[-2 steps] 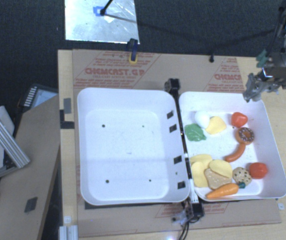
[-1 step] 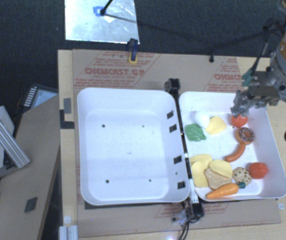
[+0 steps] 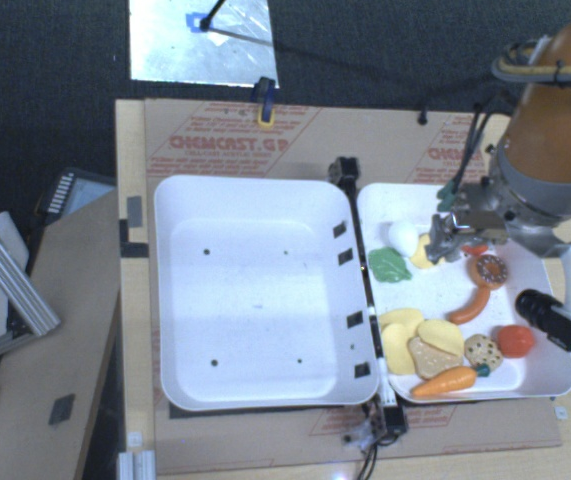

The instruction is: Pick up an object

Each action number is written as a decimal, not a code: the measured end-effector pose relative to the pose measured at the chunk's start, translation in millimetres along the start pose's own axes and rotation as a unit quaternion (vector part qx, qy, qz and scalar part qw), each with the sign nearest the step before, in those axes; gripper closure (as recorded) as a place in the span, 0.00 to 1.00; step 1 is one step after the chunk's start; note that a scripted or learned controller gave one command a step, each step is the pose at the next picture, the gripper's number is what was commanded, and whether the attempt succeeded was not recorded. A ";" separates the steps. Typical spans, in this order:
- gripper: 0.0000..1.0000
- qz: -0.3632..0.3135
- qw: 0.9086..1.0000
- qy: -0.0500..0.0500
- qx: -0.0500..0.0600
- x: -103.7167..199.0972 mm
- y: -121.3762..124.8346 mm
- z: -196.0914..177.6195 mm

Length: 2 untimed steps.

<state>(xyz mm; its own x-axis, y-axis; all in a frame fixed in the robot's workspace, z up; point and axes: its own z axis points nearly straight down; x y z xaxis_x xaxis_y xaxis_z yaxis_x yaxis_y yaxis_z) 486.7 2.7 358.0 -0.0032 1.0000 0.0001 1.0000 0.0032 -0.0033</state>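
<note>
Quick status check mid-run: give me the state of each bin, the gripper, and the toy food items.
Left bin: bare white floor.
Right bin: holds the toy food.
Gripper: low over the right bin's upper part, beside the white egg.
Green leaf: lying flat.
Carrot: lying by the near rim.
Tomato: resting loose.

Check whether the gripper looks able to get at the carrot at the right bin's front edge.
Probably yes. The carrot lies uncovered on top, though it touches the toast piece and cookie. The gripper hangs farther back in the same bin.
</note>
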 end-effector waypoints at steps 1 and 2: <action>1.00 -0.002 1.000 -0.001 -0.007 14.3 93.6 -19.1; 1.00 -0.001 1.000 0.000 -0.004 24.5 105.7 -45.0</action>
<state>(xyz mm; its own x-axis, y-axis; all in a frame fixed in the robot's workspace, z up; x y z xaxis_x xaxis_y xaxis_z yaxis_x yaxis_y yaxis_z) 592.5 27.5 402.6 -0.0055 1.0000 0.0001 1.0000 0.0055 0.0051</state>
